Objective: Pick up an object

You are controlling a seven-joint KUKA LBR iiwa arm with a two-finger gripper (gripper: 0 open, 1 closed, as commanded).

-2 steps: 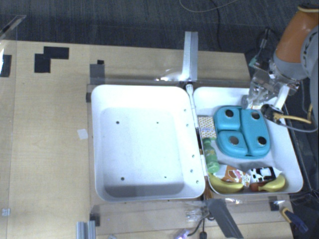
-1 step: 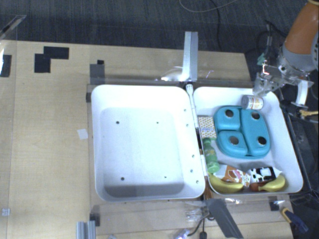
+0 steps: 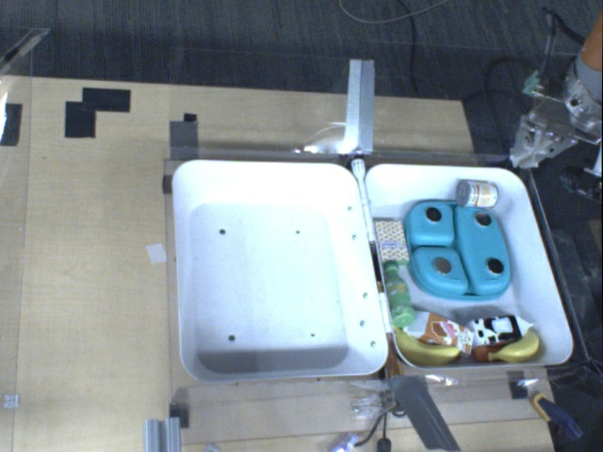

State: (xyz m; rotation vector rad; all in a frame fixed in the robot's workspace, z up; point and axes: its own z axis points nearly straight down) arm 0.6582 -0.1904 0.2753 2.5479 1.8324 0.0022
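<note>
Gripper (image 3: 539,144) hangs past the right bin's (image 3: 551,281) far right corner; can't tell its state. Nearest grab is the small can (image 3: 477,194), just left and nearer, lying sideways.

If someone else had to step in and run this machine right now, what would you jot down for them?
Tool: up at the far right, outside the bins, beyond the back corner of the right bin. It is too blurred to tell whether it is open or shut, and nothing shows in it.

Things: all in the right bin. Blue block in the middle, small can touching its back edge, banana and a cow-patterned toy along the front wall, a green bottle by the divider.

Done: nothing picked up yet.

Left: bring the arm over the right bin, grip one thing, lift it.
</note>
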